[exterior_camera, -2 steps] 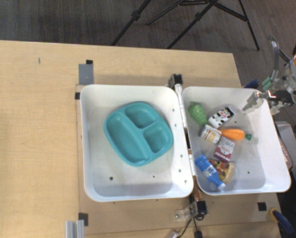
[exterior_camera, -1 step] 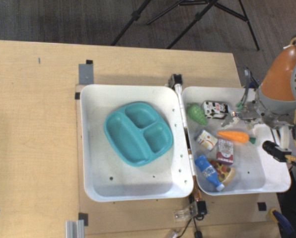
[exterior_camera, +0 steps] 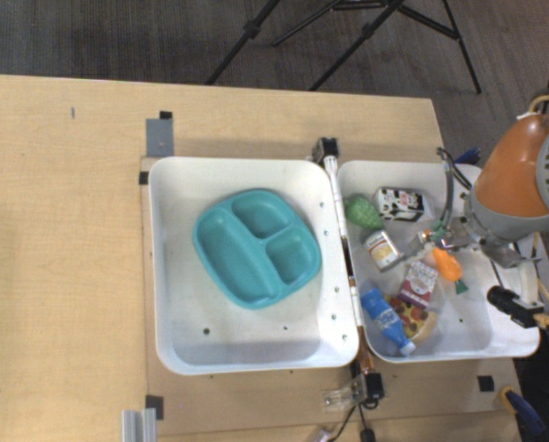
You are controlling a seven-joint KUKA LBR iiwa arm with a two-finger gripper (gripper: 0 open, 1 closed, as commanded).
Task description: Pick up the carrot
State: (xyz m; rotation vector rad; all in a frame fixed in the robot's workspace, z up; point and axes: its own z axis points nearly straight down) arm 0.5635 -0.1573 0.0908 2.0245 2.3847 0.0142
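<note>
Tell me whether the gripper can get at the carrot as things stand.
Probably yes. The carrot lies uncovered in the right bin, with the gripper right beside it; only the pouch crowds its left side.

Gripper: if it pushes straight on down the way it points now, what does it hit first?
Most likely the carrot, which lies right under the gripper in the right bin. Depth is hard to judge from this slanted view, so the pouch beside it could be grazed.

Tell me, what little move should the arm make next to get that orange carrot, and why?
Probably a short, careful descent straight onto the small orange carrot. The end effector sits just above the carrot's upper end in the right shallow white bin, beside the red snack pouch. I can't tell whether it already grips the carrot, so lifting seems premature.
</note>
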